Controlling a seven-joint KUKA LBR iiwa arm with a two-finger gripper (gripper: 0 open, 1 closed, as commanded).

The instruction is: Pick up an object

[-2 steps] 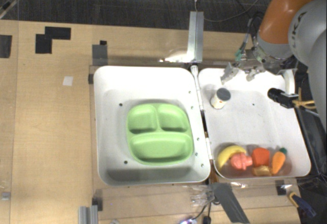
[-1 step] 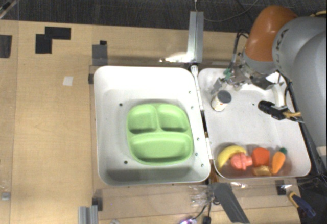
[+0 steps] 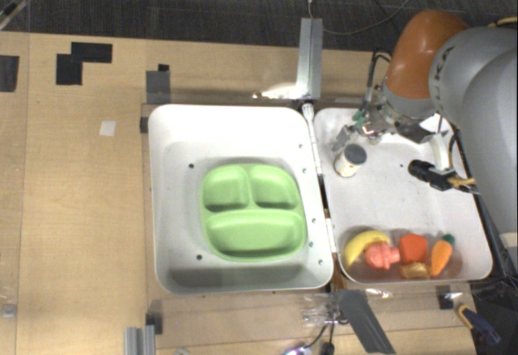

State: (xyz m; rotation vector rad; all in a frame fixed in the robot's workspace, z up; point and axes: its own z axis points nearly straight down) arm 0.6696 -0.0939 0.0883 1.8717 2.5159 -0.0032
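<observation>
On the table [image 3: 73,208], the left bin [image 3: 164,208] holds a green divided plate [image 3: 252,210] lying flat near its middle, its two small compartments toward the far side and its one wide compartment toward the near side.

In the right bin [image 3: 388,196], the toys sit in a close row along the near wall. The banana [image 3: 362,246] is at the left end. It is yellow and curved, and its long axis runs roughly across the bin, with the arch bowing toward the far side. Beside it is a pink lumpy toy [image 3: 380,257] with no clear long axis, touching or nearly touching the banana. Next is a red blocky toy [image 3: 413,246], with a small orange-yellow piece [image 3: 415,270] just in front of it. The carrot [image 3: 439,257] is at the right end. It is orange with a green top, and its long axis runs from near to far, with the green end toward the far side.

The end effector [image 3: 353,141] hangs over the far left corner of the right bin, well apart from the row of toys. Nothing shows in its grip. Whether it is spread or pressed together cannot be told from this angle. The grey arm [image 3: 477,74] enters from the right.
</observation>
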